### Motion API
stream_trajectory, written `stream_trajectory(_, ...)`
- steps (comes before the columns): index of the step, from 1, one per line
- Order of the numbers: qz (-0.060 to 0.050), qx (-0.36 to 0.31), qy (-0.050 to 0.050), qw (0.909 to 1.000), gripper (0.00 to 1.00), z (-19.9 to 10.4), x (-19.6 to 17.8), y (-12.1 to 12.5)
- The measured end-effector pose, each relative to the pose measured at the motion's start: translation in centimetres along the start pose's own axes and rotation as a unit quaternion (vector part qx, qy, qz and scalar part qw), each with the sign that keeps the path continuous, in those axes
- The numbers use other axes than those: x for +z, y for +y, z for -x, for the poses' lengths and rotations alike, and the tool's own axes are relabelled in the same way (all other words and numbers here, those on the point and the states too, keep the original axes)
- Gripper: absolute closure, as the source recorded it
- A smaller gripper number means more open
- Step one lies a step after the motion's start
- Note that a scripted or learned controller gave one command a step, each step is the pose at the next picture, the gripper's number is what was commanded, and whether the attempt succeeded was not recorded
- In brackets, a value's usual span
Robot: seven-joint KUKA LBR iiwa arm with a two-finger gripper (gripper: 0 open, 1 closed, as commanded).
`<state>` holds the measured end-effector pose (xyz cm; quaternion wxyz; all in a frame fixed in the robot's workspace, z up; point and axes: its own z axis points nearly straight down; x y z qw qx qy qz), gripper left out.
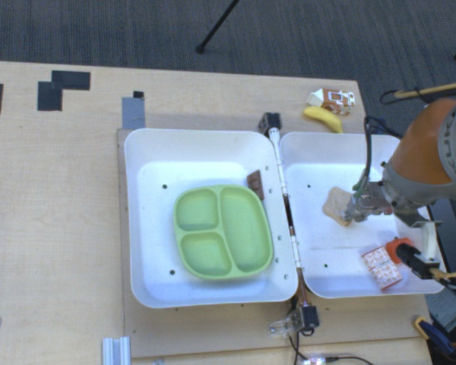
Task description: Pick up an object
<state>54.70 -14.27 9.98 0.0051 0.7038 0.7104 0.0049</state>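
Grasp step, by judgement: the gripper is low against the tan piece in the right bin, whether apart or together cannot be told; next, clamp and lift.

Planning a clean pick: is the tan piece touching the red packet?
Apart. Camera view shows bare white bin floor between tan piece and red packet.

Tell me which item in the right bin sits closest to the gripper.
The tan flat piece, right beside the gripper. The red-and-white patterned packet lies further off, toward the right bin's near corner.
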Motion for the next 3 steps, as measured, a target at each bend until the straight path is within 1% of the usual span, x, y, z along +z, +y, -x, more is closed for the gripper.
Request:
stream_trajectory(1, -0.005, 0.002, 0.000, 1.0000, 1.00, 1.5, -8.8, 0.0)
stream_trajectory(2, -0.006, 0.002, 0.000, 1.0000, 0.00, 1.5, -8.8, 0.0)
stream_trajectory(3, -0.005, 0.003, 0.001, 1.0000, 0.00, -6.0, 1.3, -5.8)
